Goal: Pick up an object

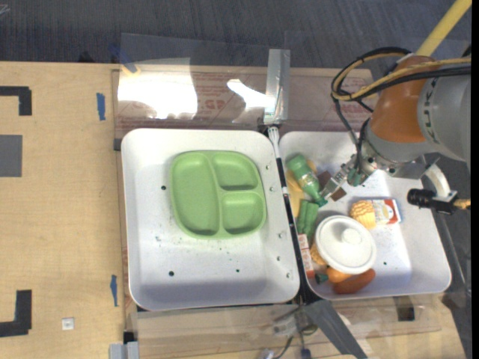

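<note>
My gripper (349, 176) hangs low in the upper middle of the right bin (428, 274), below the orange wrist band. Its tip is right beside a small dark brown object (334, 191); whether it touches that object I cannot tell. Left of it a green bottle (302, 173) lies on its side, with a green packet (307, 217) below. A white round lidded bowl (345, 243) sits in the bin's middle, an orange fruit (351, 280) at its front edge. An orange and white snack packet (376, 212) lies to the right of the bowl.
The left bin (150, 264) holds a green divided plate (218, 193). A metal divider (277, 88) stands behind the gap between the bins. Black and yellow cables (352, 77) loop above the arm. The right bin's right side is bare white floor.
</note>
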Action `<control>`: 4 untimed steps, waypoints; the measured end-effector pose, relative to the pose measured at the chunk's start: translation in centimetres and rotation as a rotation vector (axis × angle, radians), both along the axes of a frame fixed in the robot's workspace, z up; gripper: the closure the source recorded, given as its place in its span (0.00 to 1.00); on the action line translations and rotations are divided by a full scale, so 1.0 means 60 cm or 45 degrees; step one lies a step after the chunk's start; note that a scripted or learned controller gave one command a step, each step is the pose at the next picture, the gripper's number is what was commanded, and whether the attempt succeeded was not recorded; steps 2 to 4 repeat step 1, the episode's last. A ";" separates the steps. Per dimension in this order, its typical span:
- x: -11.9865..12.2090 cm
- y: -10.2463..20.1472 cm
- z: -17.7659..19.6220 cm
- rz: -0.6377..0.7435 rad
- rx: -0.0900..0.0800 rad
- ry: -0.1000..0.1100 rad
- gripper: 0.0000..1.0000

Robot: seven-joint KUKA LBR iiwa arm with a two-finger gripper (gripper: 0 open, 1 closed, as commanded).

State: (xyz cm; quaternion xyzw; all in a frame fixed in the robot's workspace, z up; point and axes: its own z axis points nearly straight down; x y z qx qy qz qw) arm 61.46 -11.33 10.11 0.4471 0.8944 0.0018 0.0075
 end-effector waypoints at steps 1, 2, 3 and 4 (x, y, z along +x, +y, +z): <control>0.049 0.066 0.149 -0.219 0.007 0.004 1.00; 0.049 0.066 0.149 -0.219 0.007 0.004 1.00; 0.049 0.066 0.149 -0.219 0.007 0.004 1.00; 0.049 0.066 0.149 -0.219 0.007 0.004 1.00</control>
